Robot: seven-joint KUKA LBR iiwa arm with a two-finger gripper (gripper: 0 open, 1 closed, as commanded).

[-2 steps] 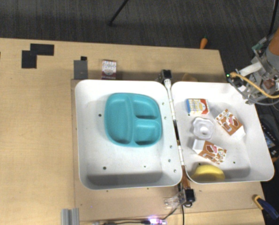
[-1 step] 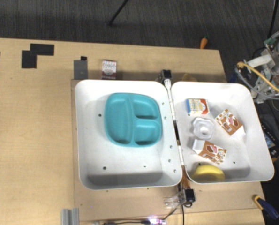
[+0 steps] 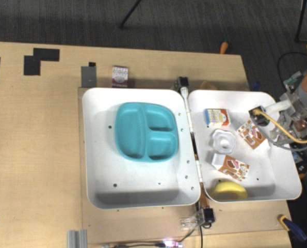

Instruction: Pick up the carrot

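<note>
Wooden bench (image 3: 34, 138), right bin (image 3: 272, 161) (cluttered), pincer (image 3: 296, 124) at its edge

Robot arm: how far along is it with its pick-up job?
Done: little. The end effector hangs over the right bin's right edge, beside a packet. In hand: nothing that I can see lifted; the box, white cup, second packet and yellow thing all lie in the bin. Left: the whole pick, and I cannot make out a carrot here.
</note>
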